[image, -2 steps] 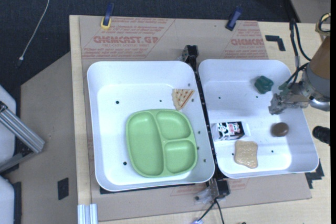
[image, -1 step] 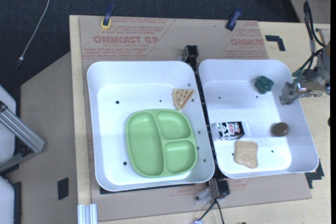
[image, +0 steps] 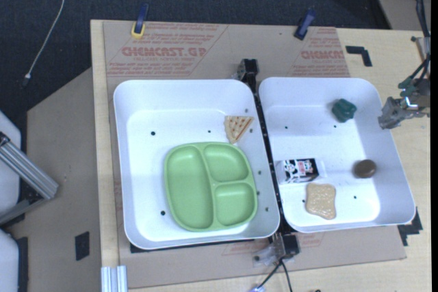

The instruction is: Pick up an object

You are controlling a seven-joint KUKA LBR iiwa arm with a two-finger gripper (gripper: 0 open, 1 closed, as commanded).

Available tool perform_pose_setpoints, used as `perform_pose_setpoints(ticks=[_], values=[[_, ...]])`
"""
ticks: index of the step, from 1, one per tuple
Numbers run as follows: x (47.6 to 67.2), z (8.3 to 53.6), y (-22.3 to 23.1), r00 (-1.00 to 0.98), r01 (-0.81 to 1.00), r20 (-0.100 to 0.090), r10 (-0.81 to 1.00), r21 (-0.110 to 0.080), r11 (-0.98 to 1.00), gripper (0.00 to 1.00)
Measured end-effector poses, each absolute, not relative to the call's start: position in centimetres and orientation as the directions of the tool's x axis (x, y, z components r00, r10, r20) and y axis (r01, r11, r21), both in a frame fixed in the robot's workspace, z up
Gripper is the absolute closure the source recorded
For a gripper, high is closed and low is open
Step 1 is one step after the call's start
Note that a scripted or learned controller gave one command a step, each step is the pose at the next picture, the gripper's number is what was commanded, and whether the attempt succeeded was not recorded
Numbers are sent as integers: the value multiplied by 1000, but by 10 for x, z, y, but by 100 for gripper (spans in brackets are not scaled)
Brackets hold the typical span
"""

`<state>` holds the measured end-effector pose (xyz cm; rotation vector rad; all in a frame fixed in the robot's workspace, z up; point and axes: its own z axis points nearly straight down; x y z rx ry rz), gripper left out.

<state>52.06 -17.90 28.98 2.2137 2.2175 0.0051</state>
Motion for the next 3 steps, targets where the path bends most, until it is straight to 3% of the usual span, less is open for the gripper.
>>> perform_pose_setpoints(ticks=[1, 2, 3], values=[[543, 270, -129, -5, 1000, 2, 1000, -2, 5, 100], [565, 272, -85, -1, 1000, -1, 1000, 3, 1, 100], [578, 255, -34, -6, 1000, 2, 1000, -3, 6, 100]])
